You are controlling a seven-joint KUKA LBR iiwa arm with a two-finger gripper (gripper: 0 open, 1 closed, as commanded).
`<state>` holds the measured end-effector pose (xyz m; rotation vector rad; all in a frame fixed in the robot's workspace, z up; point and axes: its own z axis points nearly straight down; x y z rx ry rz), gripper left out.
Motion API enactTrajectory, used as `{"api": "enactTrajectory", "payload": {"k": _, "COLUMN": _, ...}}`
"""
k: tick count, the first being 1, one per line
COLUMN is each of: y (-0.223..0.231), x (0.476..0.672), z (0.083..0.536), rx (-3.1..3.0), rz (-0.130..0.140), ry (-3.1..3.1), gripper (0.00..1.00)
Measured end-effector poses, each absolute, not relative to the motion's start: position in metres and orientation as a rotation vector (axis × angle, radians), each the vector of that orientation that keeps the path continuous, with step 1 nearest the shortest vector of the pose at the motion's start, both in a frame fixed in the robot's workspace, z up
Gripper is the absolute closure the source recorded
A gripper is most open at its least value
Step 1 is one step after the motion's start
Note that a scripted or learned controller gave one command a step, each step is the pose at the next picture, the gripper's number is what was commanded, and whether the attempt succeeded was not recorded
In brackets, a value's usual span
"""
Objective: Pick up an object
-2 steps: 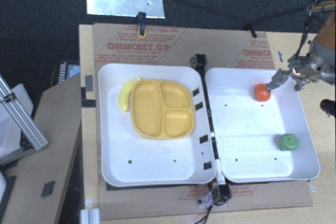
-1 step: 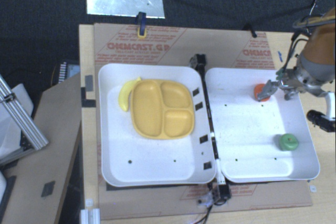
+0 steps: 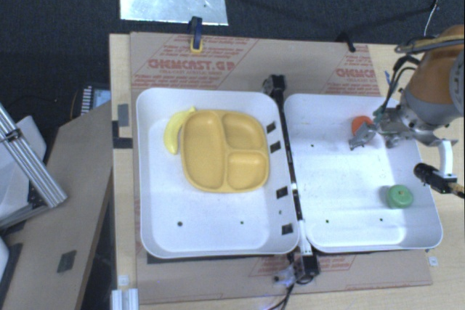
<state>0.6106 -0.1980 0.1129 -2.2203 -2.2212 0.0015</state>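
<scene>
Camera view: 2 white bins (image 3: 218, 243) on a cardboard-topped bench (image 3: 218, 62) — claw (image 3: 361, 136) state unclear.

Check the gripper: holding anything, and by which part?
Cannot be told. The gripper sits right beside the orange object in the right bin, but no grasp is visible. The green object lies apart.

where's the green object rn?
The green object lies in the right bin, near its front-right corner, below the gripper and apart from the orange object.
</scene>
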Motion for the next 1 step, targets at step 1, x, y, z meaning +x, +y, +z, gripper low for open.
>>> {"api": "enactTrajectory", "payload": {"k": 1, "y": -0.1986, "x": 0.6126, "z": 0.1268, "rx": -2.224, "rz": -0.003, "ry": -2.227, "gripper": 1.0}}
